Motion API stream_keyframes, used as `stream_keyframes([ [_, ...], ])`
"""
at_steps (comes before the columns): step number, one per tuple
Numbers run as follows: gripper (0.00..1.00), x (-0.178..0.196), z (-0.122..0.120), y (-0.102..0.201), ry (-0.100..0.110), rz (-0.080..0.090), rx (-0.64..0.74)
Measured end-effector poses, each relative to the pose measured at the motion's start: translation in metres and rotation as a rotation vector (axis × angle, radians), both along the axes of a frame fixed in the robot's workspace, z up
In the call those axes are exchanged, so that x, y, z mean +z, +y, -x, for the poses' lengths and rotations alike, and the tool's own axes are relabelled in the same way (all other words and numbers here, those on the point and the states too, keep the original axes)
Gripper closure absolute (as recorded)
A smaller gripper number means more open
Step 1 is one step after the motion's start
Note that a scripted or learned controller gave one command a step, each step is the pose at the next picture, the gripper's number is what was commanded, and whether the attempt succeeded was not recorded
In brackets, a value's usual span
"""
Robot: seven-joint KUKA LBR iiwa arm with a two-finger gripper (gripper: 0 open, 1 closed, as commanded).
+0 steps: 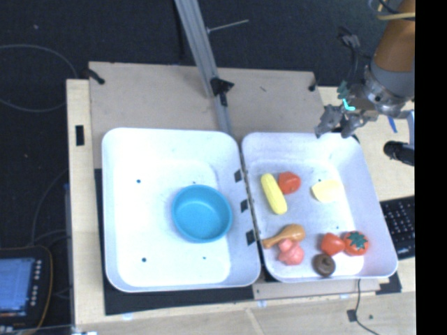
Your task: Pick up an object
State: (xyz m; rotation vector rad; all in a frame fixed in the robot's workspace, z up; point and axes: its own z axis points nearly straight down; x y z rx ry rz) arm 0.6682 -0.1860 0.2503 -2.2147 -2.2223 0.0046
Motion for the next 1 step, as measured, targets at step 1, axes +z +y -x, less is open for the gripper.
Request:
stream_keyframes([
  [1,0.00,0.0051,-0.0015,-0.0001,-0.008,0.001,0.001],
])
